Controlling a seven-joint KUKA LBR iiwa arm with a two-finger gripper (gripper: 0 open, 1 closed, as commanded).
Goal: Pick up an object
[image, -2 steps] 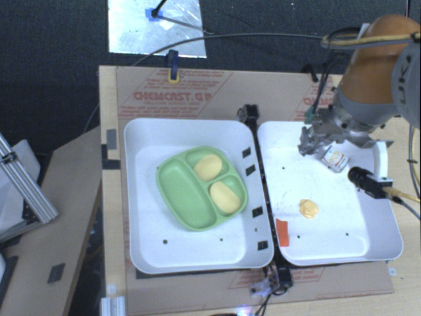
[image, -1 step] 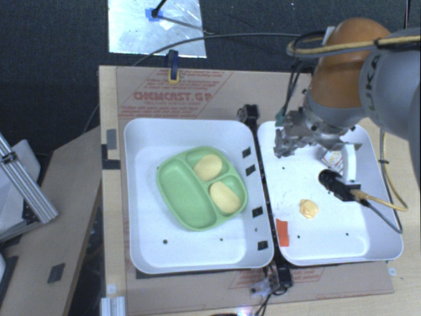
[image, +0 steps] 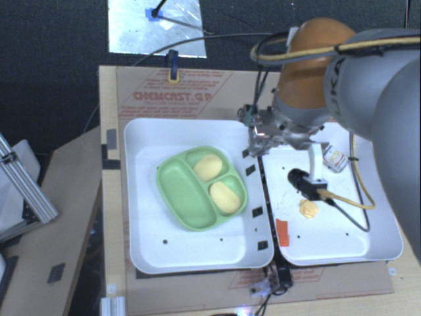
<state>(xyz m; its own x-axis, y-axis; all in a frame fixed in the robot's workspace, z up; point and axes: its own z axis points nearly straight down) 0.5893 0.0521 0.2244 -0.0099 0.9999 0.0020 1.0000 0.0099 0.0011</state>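
Two shallow white bins, the left bin (image: 141, 196) and the right bin (image: 368, 239), side by side, with my arm entering from three o'clock. My gripper (image: 266, 133) hangs over the wall dividing them, toward its twelve o'clock end. I cannot tell whether it is open or closed, and nothing is seen held in it.

Likeliest pick, in my judgement: a small yellow lump (image: 309, 209) on the right bin's floor, at about five o'clock from my gripper and apart from it. An orange-red strip (image: 281, 232) lies at seven o'clock of the lump, beside the divider.

The left bin carries a green divided plate (image: 181, 193). Its two small compartments cradle an upper yellow piece (image: 209, 166) and a lower yellow piece (image: 225, 197), and the ridges probably keep them from rolling.

Both bins rest on brown cardboard (image: 164, 94) printed in red. Beyond it lie dark ground (image: 52, 45) and, at twelve o'clock, a silvery sheet (image: 154, 18).
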